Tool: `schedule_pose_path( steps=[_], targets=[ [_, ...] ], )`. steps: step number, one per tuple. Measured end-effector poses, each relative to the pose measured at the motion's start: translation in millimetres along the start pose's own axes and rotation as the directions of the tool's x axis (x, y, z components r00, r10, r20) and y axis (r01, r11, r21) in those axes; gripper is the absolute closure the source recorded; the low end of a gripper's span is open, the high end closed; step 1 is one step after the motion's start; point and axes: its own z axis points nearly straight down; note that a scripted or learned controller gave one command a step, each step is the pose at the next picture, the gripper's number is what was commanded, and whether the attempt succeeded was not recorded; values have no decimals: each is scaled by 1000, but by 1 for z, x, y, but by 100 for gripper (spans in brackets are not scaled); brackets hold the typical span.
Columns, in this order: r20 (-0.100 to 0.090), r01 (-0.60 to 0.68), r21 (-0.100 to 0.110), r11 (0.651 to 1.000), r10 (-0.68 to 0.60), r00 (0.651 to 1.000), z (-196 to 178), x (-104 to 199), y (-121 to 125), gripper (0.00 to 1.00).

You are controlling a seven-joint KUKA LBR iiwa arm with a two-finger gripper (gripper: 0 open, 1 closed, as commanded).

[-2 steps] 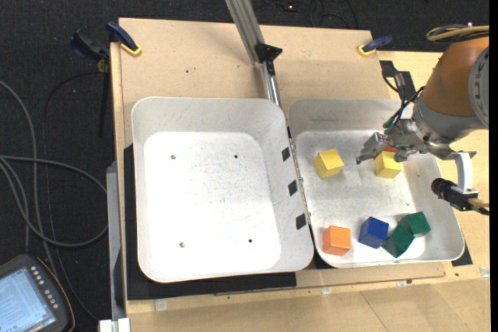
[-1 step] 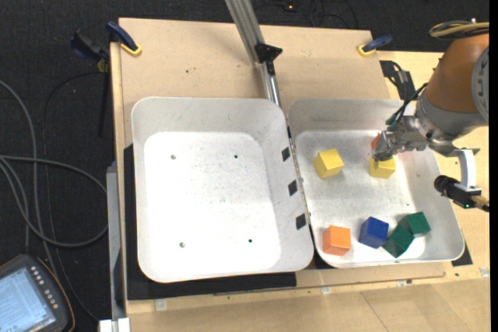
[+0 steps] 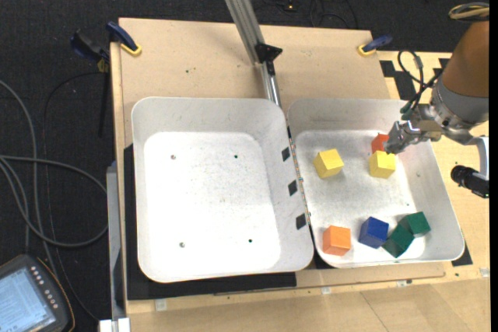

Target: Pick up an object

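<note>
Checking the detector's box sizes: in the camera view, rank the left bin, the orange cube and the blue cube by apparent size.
1. left bin, far the largest.
2-3. orange cube and blue cube: they look alike, so no ranking.

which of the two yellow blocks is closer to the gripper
The right yellow block, just below the gripper and next to a red block. The other yellow block sits farther left, nearer the bin's left wall.

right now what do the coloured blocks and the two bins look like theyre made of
Blocks, e.g. the yellow block and blue block: solid-coloured cubes with a matte, even finish and crisp edges, probably painted wood or plastic; the view leaves that open. Left bin and right bin: thin white moulded plastic by the look, with rounded corners, shallow sloped walls and a speckled surface.
</note>
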Motion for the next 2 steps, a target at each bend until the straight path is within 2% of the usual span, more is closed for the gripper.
schedule_pose_path(
  steps=[1, 2],
  targets=[
    [0, 4, 0, 1000, -4, 1000, -34, -1, 1, 100],
    [-4, 10, 6, 1000, -10, 1000, -26, 52, 7, 100]
  ],
)
